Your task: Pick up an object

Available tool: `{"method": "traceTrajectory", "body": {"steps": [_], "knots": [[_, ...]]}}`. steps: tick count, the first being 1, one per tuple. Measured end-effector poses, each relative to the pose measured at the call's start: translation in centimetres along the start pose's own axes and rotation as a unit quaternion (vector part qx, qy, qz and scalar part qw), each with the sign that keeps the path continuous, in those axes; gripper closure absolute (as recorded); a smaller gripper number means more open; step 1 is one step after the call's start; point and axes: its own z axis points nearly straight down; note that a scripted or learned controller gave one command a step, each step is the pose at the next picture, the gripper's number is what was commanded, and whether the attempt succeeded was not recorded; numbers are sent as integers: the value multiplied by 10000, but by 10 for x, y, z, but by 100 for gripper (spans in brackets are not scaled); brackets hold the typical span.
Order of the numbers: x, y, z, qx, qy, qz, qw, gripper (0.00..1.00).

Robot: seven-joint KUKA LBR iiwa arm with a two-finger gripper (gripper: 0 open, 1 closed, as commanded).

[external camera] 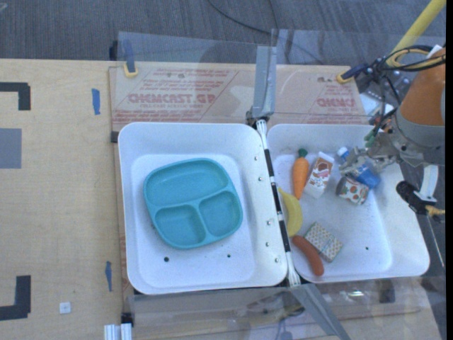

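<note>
The right bin (403, 253) holds several toy foods. An orange carrot (300, 176) lies next to a small white and red carton (320, 175). A yellow banana (292, 211) rests by the divider, with a red sausage (308, 254) and a patterned box (323, 241) below it. My gripper (359, 163) hangs at the bin's upper right, directly over a small brown and white box (352, 190) and a blue piece (369, 178). It hides part of both. Nothing shows as lifted.
The left bin (134, 147) holds a teal divided plate (192, 202). The grey arm with its orange band (425, 101) reaches in from the right over the bin's edge, with cables (382, 66) behind it. Cardboard (177, 91) lies beyond the bins.
</note>
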Motion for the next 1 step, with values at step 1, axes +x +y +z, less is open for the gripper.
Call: {"method": "traceTrajectory", "body": {"steps": [1], "knots": [[2, 28, 22, 12, 31, -606, 9982, 0]]}}
